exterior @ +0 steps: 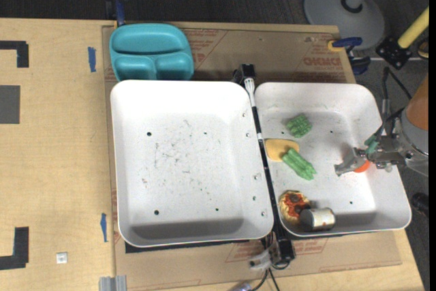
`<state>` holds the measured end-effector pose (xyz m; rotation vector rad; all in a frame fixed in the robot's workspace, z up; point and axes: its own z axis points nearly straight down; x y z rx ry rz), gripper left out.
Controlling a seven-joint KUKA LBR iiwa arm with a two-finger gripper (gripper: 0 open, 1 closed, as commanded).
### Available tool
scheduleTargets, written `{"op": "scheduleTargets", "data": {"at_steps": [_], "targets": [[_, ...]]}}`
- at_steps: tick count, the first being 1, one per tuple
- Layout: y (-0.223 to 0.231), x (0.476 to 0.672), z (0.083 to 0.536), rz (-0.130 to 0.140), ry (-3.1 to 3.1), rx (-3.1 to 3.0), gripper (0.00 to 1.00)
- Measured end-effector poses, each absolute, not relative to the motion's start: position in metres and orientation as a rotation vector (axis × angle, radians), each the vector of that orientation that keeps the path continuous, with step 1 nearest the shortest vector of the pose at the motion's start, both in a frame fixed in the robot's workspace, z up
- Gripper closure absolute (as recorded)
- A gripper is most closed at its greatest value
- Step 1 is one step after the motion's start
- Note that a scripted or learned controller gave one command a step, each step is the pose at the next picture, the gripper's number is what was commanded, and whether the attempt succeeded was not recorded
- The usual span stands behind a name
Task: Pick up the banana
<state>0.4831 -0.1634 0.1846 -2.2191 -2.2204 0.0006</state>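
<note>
1. Camera view, nearest edge first: a grey cylinder lies beside a red-and-yellow object at the near wall of the right bin.
2. Midway up, the banana, a yellow piece, rests by that bin's left wall, touching a green toy.
3. Right of these, the gripper hangs low over the bin floor; I cannot tell how it is set.
4. Farther, another green piece lies apart.
5. Beyond the left bin, a teal tray sits on the bench.
</note>
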Motion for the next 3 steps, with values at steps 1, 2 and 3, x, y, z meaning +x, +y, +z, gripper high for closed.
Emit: {"op": "scheduleTargets", "data": {"at_steps": [1, 2, 3], "targets": [[-0.120, 0.480, 0.085, -0.003, -2.407, -2.022, 0.00], [-0.072, 0.483, 0.184, 0.000, -1.508, -2.756, 0.00], [0.003, 0.479, 0.184, 0.002, -1.540, -2.735, 0.00]]}}
